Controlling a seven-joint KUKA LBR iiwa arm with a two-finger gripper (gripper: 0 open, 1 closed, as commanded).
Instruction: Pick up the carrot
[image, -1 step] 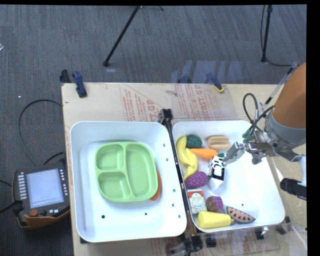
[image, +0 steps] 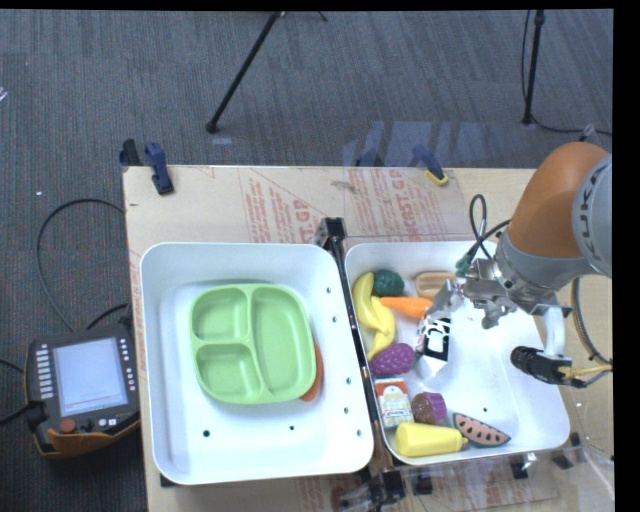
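Observation:
The carrot is a small orange piece lying on its side near the back left of the right bin, between a yellow banana and the arm's wrist. My gripper hangs just to the right of and a little in front of the carrot, pointing down over the bin floor. Nothing shows as held in it. The grey arm with its orange band reaches in from the right.
Around the carrot lie a dark green vegetable, a tan bun and purple grapes. Toward the front are a can, a yellow piece and a watermelon slice. The left bin holds a green divided plate.

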